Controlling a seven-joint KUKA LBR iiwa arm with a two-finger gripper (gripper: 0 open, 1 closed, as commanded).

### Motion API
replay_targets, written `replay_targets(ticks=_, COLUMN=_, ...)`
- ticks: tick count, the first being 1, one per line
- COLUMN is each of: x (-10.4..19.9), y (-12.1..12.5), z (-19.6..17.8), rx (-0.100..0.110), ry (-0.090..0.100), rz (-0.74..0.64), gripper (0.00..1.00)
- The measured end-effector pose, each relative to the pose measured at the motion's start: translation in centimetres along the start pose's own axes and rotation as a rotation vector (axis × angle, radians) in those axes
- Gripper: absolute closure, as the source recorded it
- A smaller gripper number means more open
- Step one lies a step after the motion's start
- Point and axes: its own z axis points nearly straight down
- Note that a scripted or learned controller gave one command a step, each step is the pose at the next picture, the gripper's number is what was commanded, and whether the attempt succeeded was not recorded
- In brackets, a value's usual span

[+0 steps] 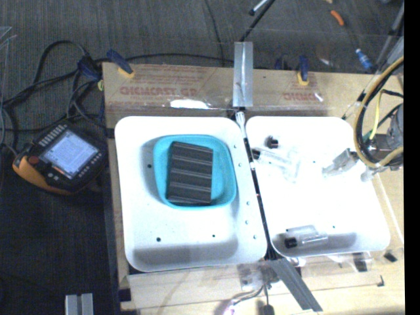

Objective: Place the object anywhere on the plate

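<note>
On your desk [170, 90], the left bin [131, 195] carries the blue plate [226, 176], and the dark ribbed object [190, 172] lies flat at its middle, so the task looks done. The arm [394, 136] sits at the right bin [341, 209]'s far edge, well apart. Clear plastic scraps [282, 159] there block nothing.

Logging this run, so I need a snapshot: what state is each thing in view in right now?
dark ridged block: lying flat on the plate
blue plate: sitting in the left bin
left bin: holds the plate and block
right bin: holds small clear and black bits
handheld pendant: screen lit, on the floor
</note>
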Motion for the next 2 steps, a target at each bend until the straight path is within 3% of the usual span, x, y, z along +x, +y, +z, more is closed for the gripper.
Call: replay_targets(ticks=2, x=0.0, y=0.0, z=0.0, rx=0.0, ry=0.0, rz=0.0, gripper=0.0)
